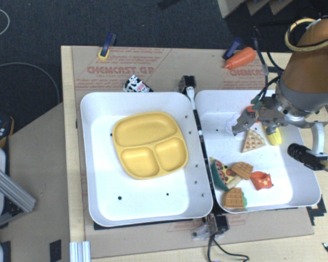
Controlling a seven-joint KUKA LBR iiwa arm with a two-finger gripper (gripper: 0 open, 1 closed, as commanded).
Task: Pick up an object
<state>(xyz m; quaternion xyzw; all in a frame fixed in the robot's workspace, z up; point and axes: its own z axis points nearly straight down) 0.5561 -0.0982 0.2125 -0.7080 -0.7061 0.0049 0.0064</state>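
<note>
Bench seen from above at a slant, two white bins side by side. Left bin (98, 190) holds a yellow divided plate (148, 144), sitting flat near its middle, nothing on it. Right bin (300, 192) holds the toy food I can pick from: a triangle slice (253, 141), a yellow piece (274, 138), a red piece (262, 180), a round cookie (242, 170), a waffle (234, 198) and a pizza slice (221, 174), mostly bunched toward the front-left corner. Arm comes in from the right w/ the gripper (256, 122) low over the back of the right bin, just above the triangle slice. Claw state: I can't tell, too dark and cluttered there. My guess is it's lined up on the triangle slice, since that one lies apart from the bunch. Nothing visibly lifted yet.
</note>
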